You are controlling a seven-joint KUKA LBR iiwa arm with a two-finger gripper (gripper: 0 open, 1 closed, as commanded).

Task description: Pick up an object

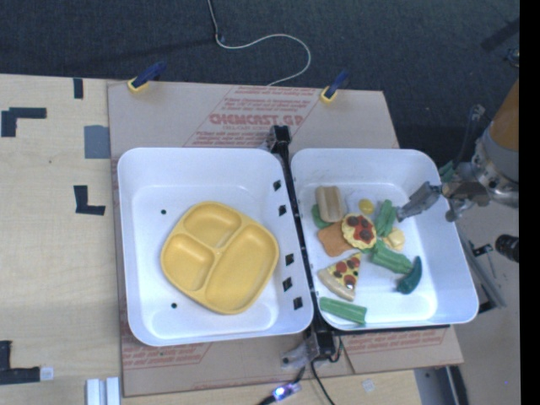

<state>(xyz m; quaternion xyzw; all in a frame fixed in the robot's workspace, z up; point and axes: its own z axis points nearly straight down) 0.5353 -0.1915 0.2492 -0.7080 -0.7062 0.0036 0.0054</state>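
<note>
Camera view is showing the gripper (432,199) hovering open and empty over the right bin (451,310), where toy food such as the pizza slice (342,277) is lying unpicked, so the pickup is remaining undone.

A yellow divided plate (220,256) is seen lying in the left bin (139,226), while toy foods are scattered in the right bin (447,264) (a pizza slice (341,277) and a green bean pod (343,310) among them). The tool (439,199) is poised over the right bin's far right edge, nothing visibly held.
</note>
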